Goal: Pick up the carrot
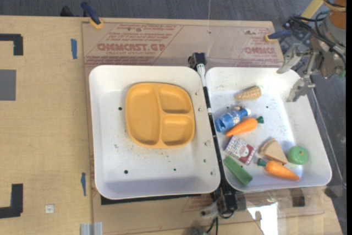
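In the right bin [308, 118], the carrot [242, 127] lies at seven o'clock from the gripper [301, 81], its long axis seemingly two-to-eight o'clock, while the fingers look open and empty.

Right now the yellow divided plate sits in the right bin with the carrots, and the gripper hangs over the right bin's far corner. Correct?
Not quite. The camera view shows the yellow divided plate in the left bin; the carrots lie in the right bin.

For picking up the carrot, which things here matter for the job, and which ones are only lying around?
For the job:
carrot by the blue bottle
second carrot at the bin's front
gripper

Lying about:
blue bottle
corn cob
red-and-white carton
green block
green apple
bread wedge
yellow divided plate
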